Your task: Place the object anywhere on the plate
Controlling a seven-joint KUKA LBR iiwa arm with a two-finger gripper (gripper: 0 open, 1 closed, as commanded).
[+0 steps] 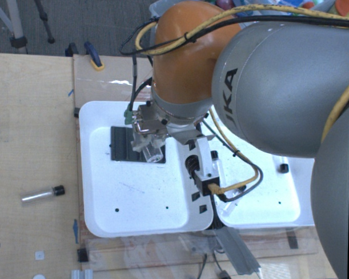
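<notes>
Gripper poised low over the left bin, its opening and contents impossible to tell, directly above a dark flat plate; any object carried may, if released off-centre, land beside the plate on the bin floor.

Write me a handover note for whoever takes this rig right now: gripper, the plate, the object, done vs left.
Gripper: low over the left bin, at the right edge of the dark plate. A clear, tube-like piece sits at its tip; whether that is the object or in a grasp cannot be told.
Plate: flat in the upper left of the left bin, partly hidden by the gripper.
Other: a small vial with a black cap lies on the bench left of the bins; a small black item lies in the right bin.
Done: arm is at the plate.
Left: confirm the object rests on the plate, then retract.
</notes>
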